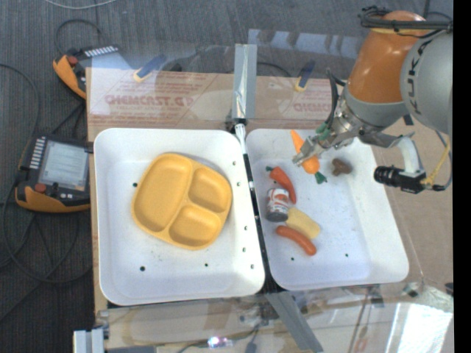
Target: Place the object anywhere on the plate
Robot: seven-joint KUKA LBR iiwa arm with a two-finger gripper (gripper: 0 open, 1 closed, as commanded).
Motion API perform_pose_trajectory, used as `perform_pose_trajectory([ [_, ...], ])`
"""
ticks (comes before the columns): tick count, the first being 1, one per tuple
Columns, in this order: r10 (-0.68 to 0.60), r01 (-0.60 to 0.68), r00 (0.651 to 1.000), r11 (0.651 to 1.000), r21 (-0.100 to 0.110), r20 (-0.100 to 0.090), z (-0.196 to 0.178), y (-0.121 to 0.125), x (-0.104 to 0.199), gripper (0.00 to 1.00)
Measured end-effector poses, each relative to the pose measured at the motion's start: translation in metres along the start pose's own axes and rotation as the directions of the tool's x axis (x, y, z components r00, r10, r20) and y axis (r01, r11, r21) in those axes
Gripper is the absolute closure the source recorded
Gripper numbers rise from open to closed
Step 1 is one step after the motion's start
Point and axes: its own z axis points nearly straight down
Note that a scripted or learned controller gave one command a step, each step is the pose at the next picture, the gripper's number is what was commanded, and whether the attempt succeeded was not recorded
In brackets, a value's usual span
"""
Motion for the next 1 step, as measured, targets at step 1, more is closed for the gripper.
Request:
perform_pose_trajectory([
  [1, 0.043, -0.043, 0.999, 0.999, 0.001, -0.002, 0.0280, 0.0427, 0.0484, 1.00],
])
